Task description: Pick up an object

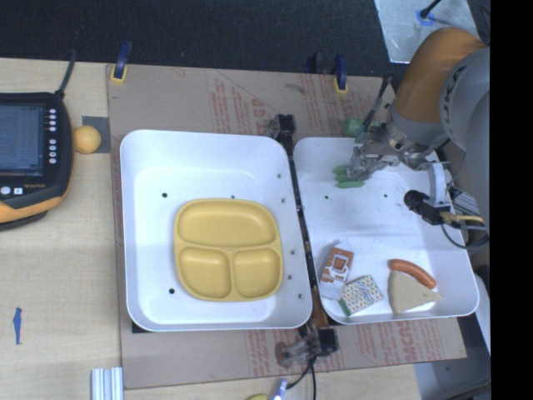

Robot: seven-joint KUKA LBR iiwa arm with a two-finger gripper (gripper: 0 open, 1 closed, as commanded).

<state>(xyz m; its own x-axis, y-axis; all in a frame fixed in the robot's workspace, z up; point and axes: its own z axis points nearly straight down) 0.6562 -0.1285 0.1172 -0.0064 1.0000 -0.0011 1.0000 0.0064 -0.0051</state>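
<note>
Green piece (347, 178): small, flat, and lying on the floor of the right bin (379, 223) in its far left part. The gripper (362, 168) is directly over it, at or just above its right end. Whether the gripper is open, closed or gripping the piece cannot be told from this angle. A second green scrap (355, 127) sits just beyond, at the bin's far rim.

Along the near side of the same bin lie a small orange-and-white carton (337, 265) with print too small to read, a green-speckled square packet (362, 293) touching it, a glossy red-orange sausage (410, 272) and a pale wedge (411, 297) just beneath it. All are well apart from the gripper.

The left bin (150, 223) holds a smooth yellow three-compartment plate (226, 248).

Both bins rest on brown cardboard (208, 94) with faint red lettering, unreadable, held by blue clamps (121, 60). Far left sit a dark-screened control pendant (29, 157) and a yellow ball (86, 138).
</note>
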